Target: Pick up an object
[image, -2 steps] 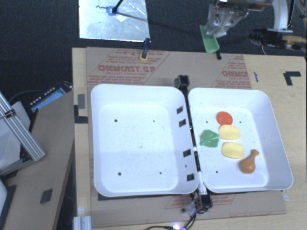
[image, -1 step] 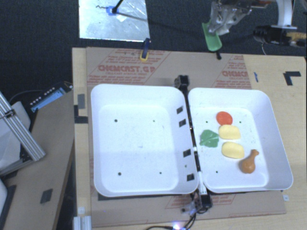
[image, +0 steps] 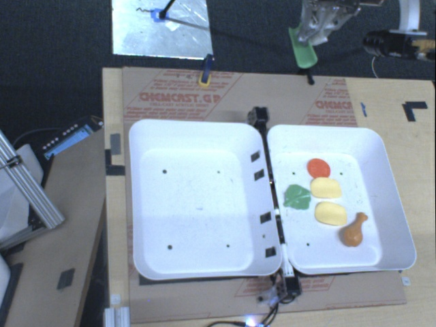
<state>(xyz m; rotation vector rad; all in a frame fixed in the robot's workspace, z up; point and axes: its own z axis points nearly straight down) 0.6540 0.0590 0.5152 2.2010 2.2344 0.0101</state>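
Camera view: the gripper (image: 308,38) hangs high beyond the far edge of the bench, past the far rim of the right white plastic bin (image: 392,176), with a flat green leaf-shaped plastic piece (image: 304,50) pinched between its fingers and dangling below them; the fingers are closed down narrowly on its upper end. Judged from this, the pick is essentially done: an object is lifted well clear of both bins. Left in the right bin, clustered toward its middle and near edge: a round red-orange toy piece (image: 318,167), two pale yellow oval toy pieces (image: 325,188) (image: 330,213), a ruffled green toy lettuce leaf (image: 297,196) just beside the inner wall, and a brown toy drumstick (image: 353,231). The left white plastic bin (image: 146,182) holds no items.
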